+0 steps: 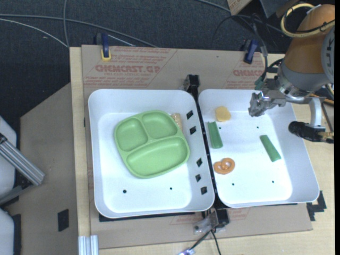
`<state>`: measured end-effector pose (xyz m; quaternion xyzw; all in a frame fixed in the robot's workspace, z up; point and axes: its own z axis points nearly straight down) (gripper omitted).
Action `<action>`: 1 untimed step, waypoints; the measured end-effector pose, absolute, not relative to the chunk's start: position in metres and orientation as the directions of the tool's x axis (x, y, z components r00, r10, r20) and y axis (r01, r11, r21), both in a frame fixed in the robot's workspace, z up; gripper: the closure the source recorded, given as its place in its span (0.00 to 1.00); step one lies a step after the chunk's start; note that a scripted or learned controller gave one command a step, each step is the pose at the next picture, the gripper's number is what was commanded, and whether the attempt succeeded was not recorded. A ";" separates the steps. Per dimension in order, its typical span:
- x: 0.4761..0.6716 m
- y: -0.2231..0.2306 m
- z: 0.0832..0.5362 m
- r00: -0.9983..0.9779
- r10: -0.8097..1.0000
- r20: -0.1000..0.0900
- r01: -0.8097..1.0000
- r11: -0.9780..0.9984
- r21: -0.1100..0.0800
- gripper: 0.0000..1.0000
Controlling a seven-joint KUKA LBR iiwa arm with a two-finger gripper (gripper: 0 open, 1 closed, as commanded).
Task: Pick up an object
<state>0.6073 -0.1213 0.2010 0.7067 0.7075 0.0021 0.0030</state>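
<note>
While the arm (305, 47) hovers over the right bin (297, 187), I cannot tell the jaws' state

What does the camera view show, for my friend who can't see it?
A robot gripper hovers over the back of the right white bin, which holds two green sticks, a yellow piece and an orange pretzel-shaped toy. The left bin holds a green divided plate.

From my seat I see dark carpet (133, 15) crossed by grey cables (66, 23) along the top, brown board (127, 62) beneath.
</note>
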 end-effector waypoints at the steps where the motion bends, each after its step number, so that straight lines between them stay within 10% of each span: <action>1: 0.609 -0.121 0.256 -0.001 1.000 -0.001 1.000 0.001 0.008 1.00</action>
